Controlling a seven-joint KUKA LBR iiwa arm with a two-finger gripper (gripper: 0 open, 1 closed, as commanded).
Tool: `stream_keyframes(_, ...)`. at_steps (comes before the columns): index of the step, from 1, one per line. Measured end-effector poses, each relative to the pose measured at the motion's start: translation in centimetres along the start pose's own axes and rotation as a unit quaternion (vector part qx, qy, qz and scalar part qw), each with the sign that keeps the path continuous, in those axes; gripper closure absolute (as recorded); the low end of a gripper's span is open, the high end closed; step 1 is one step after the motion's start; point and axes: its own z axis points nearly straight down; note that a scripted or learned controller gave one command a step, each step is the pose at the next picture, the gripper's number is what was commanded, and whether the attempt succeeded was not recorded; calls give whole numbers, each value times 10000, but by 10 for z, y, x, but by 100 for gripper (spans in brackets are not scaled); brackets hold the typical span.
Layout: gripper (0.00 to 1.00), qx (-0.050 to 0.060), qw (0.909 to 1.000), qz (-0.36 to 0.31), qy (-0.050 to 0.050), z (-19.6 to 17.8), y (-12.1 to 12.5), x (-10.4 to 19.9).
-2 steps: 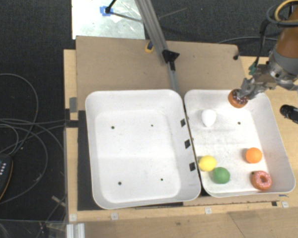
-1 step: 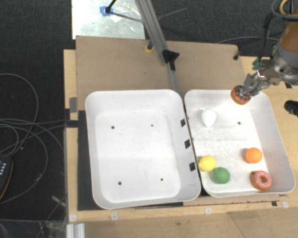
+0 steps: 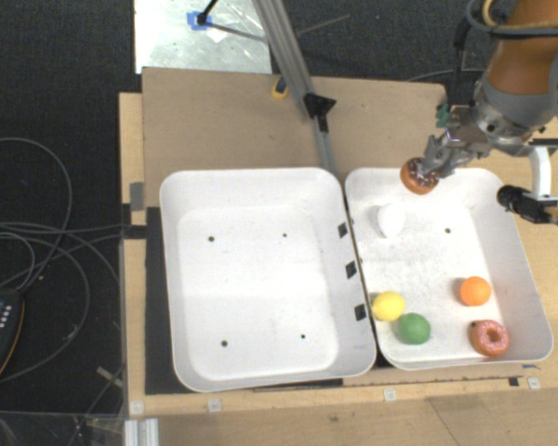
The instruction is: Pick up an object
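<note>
Item 1, brown donut point(image 3: 418, 177): I see it at the gripper point(image 3: 434, 162) tips, over the far edge of the right bin point(image 3: 525, 272). The fingers appear clamped on its upper right side, so I log it as grasped, though the hold looks off-centre.

Item 2, gripper and arm point(image 3: 530, 26): reaching in from the right, wrist tilted toward the bin's far rim.

Items 3 to 6, loose in the right bin: white lump point(image 3: 390, 219) near the far left; yellow ball point(image 3: 388, 306) just beside green ball point(image 3: 412, 328) at the near left; orange ball point(image 3: 474, 291) and pink donut point(image 3: 489, 338) at the near right, close together.

Item 7, left bin point(image 3: 191, 193): white, shallow, touching the right bin along the middle.

Risks, my judgement:
- An edge grip on a ring shape could let the donut swing or slip out during any fast move.
- If it drops from here it could strike the rim and roll out onto the bench point(image 3: 381, 119) instead of back into the bin.
- A lowering move here could hit the far rim with the fingers.
</note>
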Motion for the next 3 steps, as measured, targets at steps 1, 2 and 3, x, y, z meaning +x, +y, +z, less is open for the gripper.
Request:
stream_keyframes(1,100,6,10000,1,-3,9,8,52)
stream_keyframes(2,100,4,10000,-6,1,1,4,109)
stream_keyframes(3,100,2,10000,-3,-1,-4,4,163)
